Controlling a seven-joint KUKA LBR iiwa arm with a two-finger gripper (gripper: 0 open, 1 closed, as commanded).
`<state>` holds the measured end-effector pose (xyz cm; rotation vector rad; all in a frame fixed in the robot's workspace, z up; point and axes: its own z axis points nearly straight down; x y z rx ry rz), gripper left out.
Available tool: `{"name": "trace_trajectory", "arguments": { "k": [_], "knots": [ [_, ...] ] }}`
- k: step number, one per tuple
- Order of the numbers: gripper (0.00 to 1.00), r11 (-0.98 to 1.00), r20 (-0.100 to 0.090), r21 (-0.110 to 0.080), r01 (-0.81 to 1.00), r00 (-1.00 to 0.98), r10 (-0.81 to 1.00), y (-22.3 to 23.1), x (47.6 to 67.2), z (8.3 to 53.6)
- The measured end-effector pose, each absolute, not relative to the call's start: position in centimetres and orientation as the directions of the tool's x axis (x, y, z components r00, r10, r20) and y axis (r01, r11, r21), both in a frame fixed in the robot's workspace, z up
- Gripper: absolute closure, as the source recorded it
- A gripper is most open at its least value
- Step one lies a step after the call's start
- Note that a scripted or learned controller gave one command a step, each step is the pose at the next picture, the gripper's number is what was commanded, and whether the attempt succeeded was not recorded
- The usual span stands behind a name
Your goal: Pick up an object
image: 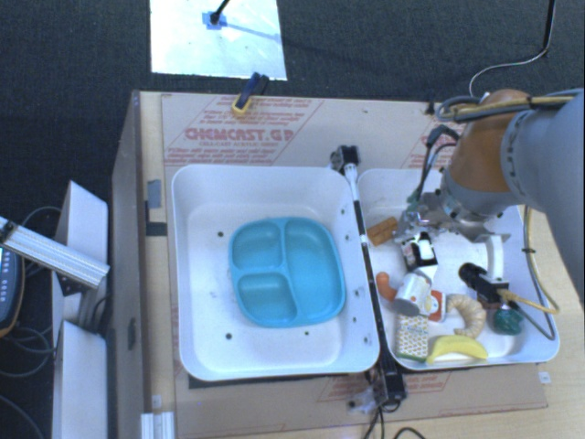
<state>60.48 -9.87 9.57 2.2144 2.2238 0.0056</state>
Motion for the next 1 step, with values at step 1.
{"name": "trace_trajectory", "arguments": {
  "k": [1],
  "knots": [
    [1.00,0.004,0.001,0.004,1.000,-0.004,1.000,-4.34,60.37,18.54]
  ]
}}
